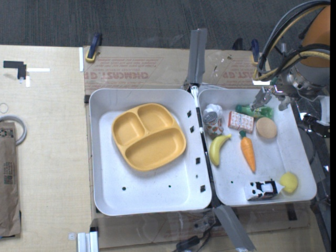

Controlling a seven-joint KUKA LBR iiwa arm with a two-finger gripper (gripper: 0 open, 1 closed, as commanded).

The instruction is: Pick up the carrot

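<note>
Your gripper [261,103] is hovering over the green item [254,111]; I cannot tell its state. The carrot [248,150] is lying apart.

— What does the arm [315,41] look like?
— Grey metal, with a rounded orange band [318,30] near the top corner.
— Any cables?
— Thick black hoses [286,22], one edged in yellow, loop over it in arcs.
— And the gripper [261,103]?
— Small, silvery grey, with thin metal fingers below a blocky wrist.
</note>
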